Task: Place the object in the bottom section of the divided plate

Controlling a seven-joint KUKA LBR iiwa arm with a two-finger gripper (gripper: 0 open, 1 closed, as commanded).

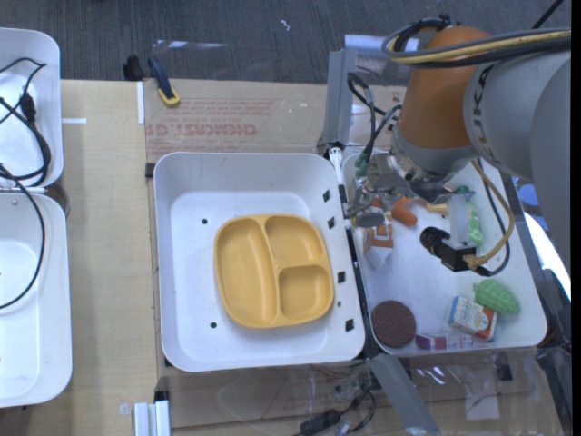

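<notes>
Brown cookie [394,322] at bin edge, yellow divided plate [272,269] centred, clear margins

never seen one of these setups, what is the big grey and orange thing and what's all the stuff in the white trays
The grey and orange thing is a robot arm, reaching in from the right. One fixed camera looks down on the bench at a slant. Two white bins sit side by side. The left bin holds a yellow divided plate. The right bin holds small items: a brown cookie, a green toy, a small carton and others. The arm's gripper hangs low over the right bin's far corner. Whether it grips anything is unclear.
</notes>
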